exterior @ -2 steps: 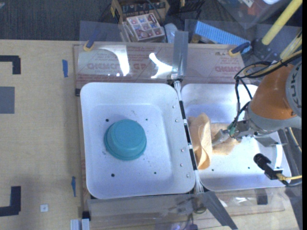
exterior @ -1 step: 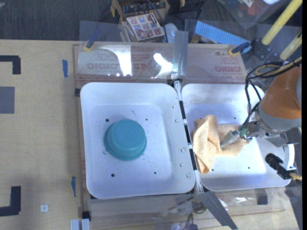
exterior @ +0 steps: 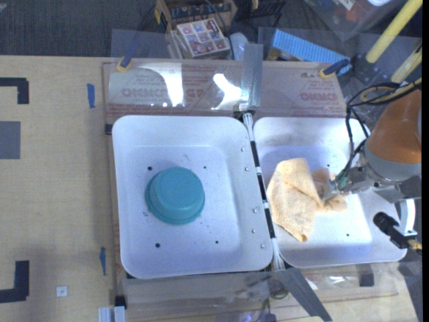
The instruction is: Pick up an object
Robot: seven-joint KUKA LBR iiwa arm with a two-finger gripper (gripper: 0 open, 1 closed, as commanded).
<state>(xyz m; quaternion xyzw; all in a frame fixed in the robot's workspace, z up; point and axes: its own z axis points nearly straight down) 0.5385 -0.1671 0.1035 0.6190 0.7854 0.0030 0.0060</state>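
Note:
A crumpled yellow cloth point(exterior: 298, 196) lies in the right bin point(exterior: 315, 136), against its left side. A teal bowl point(exterior: 175, 194) sits upside down in the middle of the left bin point(exterior: 134, 146). My gripper point(exterior: 333, 190) reaches in from the right, low over the cloth's right edge, its tips touching or pressed into the fabric. The orange band of the arm point(exterior: 397, 136) stands above it at the right.
A clear plastic wall point(exterior: 228, 86) rises behind both bins. Black cables point(exterior: 355, 119) hang along the arm over the right bin's far right corner. Clutter and a blue block point(exterior: 301, 45) lie beyond the bench. The wooden bench top point(exterior: 53, 180) spreads to the left.

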